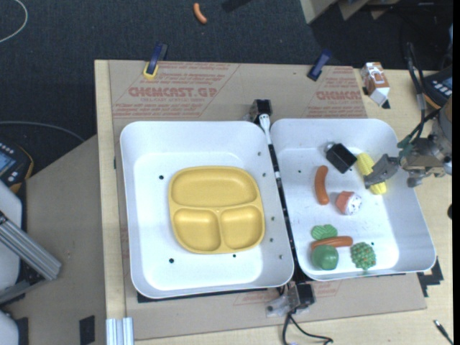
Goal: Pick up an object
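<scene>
The bench (pixel 215 85) is a pale wooden board printed with reddish lettering, held at its far edge by two clips, and it sits above a dark carpeted floor (pixel 86 20) on which a small orange piece (pixel 200 13) lies well beyond the claw. Two shallow white plastic bins stand side by side on the board, their inner rims touching.

The claw (pixel 384 169) reaches in over the right edge of the right-hand white bin (pixel 413 221), and whether its fingers are apart or together cannot be told from this slant. Just beside it, toward the bin's middle, lies a yellow plastic block (pixel 366 165), partly covered by the grey tip. Next along is a small black rectangular block (pixel 341 157), tilted. Farther from the claw an orange-red toy sausage (pixel 321 185) lies lengthwise, and near it a small red-and-white rounded piece (pixel 349 203) rests on the bin floor.

Toward the bin's near edge sits a cluster of toy foods (all close together): a leafy green piece (pixel 323 231), a thin orange-red stick (pixel 332 242) across it, a green rounded vegetable (pixel 325 257) and a green knobbly broccoli-like piece (pixel 363 254).

Well apart from the claw, the left-hand white bin (pixel 144 192) holds a yellow three-compartment plastic plate (pixel 215 208). A small white-and-brown carton (pixel 375 82) stands on the board behind the claw's bin.
</scene>
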